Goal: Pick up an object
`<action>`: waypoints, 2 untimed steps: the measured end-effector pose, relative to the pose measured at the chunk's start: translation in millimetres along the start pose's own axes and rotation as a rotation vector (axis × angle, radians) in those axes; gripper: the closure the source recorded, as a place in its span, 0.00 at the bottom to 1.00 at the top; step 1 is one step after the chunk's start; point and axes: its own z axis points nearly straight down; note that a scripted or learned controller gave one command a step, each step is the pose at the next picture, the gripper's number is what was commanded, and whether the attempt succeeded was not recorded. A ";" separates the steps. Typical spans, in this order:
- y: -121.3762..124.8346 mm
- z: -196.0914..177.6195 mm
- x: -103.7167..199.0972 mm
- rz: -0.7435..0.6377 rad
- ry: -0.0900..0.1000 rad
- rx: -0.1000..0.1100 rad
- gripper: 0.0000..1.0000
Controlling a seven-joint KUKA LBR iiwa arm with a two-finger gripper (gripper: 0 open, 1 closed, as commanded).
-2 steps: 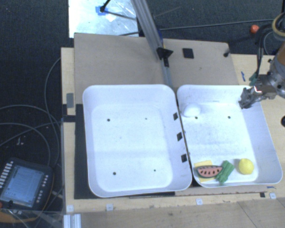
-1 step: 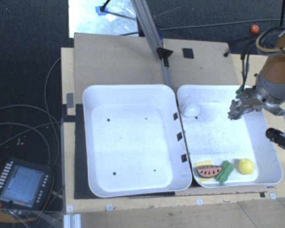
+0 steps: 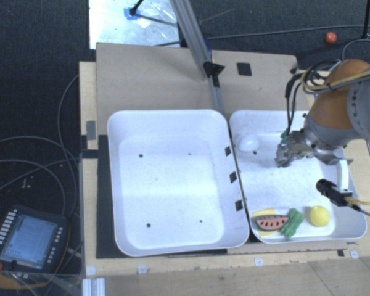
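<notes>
Four candidate objects, all inside the right bin (image 3: 357, 227).

White rounded object (image 3: 248, 143): pale, smooth, egg-like in outline; hard to tell from the bin floor. Located in the far left corner, near the wall shared with the left bin. Well apart from the other three.

Watermelon slice (image 3: 271, 221): red flesh with dark seeds, yellow-green rind along the upper edge. Lying flat at the near left corner.

Green object (image 3: 292, 223): elongated, leafy or knobbly; exact type cannot be determined. Lying tilted, touching the right end of the watermelon slice.

Lemon (image 3: 319, 216): yellow, rounded. Resting just beside the green object, near the front wall.
</notes>
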 end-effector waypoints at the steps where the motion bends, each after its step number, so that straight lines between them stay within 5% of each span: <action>1: 31.1 -73.1 75.5 -0.006 0.000 -0.014 1.00; 2: 22.9 -69.6 128.1 -0.003 0.000 -0.008 1.00</action>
